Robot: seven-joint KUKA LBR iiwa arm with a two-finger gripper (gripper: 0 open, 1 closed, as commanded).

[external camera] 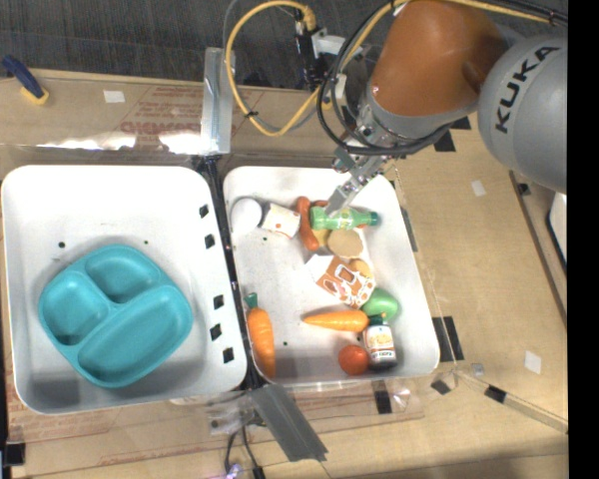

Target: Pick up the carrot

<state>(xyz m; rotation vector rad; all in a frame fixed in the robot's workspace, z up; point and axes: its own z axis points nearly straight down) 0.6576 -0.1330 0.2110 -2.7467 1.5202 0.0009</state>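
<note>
Overhead slanted view of a desk (pixel 499 297) carrying two shallow white bins side by side. The left bin (pixel 40 198) holds a teal divided plate (pixel 115 312), lying flat in its lower half. The right bin (pixel 280 183) holds a loose scatter of toy food, seemingly tipped in at random as a jumble to pick from.

There are two carrots. One carrot (pixel 336 319) lies on its side in the lower middle of the right bin, tip pointing to the frame's left, with a green piece (pixel 381 304) just beside its thick end and a small bottle (pixel 380 344) and a red tomato (pixel 353 359) just below. A second carrot (pixel 261 339) rests along the bin's left wall, tip towards the bottom of the frame.

The grey arm with its orange band (pixel 429 53) reaches in from the upper right. Its gripper (pixel 347 194) hangs over the upper part of the right bin, near a green bottle (pixel 344 220) lying on its side, and well apart from both carrots. Whether the gripper is open or closed cannot be told from here, and nothing is seen held in it. The pick looks not yet made
</note>
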